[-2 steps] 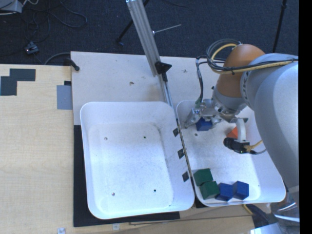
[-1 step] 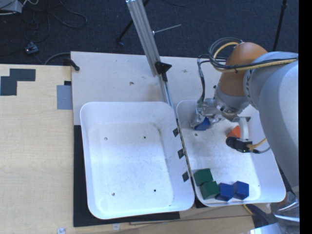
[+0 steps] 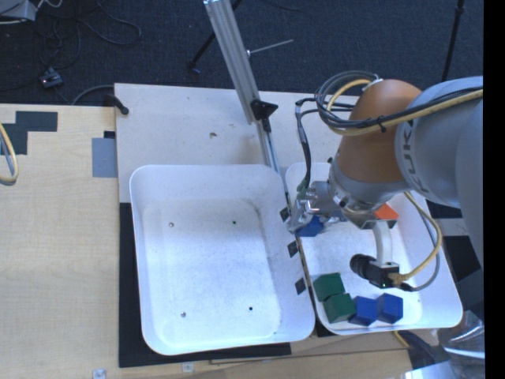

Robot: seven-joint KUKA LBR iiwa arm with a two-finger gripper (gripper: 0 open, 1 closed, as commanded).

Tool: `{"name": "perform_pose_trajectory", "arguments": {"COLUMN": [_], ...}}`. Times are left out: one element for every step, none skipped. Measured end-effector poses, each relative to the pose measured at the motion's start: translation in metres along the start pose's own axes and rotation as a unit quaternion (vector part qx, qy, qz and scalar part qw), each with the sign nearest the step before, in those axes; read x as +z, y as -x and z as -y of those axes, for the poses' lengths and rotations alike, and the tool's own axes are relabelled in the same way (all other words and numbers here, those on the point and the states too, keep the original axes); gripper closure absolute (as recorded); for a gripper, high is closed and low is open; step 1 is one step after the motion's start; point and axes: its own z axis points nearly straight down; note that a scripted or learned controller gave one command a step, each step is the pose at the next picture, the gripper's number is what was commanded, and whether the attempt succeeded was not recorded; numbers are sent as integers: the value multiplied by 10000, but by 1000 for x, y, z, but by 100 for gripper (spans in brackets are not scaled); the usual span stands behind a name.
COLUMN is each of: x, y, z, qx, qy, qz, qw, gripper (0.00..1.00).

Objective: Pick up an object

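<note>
Camera view gives me the arm (image 3: 426, 140) over the right bin (image 3: 442, 306), its gripper (image 3: 309, 215) low by that bin's left wall. A blue block (image 3: 310, 227) sits right at the tips; I can't tell how the fingers stand. I'd confirm the grasp, then lift straight, clear of the wall.

Pale bench (image 3: 189, 125) bearing two shallow white bins, left bin (image 3: 150, 290) beside right bin (image 3: 442, 302).
</note>
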Motion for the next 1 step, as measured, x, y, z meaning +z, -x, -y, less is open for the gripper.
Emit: {"name": "perform_pose_trajectory", "arguments": {"x": [-63], "y": [-68], "z": [-54], "qx": [-10], "qy": [39], "qz": [12], "qw": [10000], "gripper": [100]}}
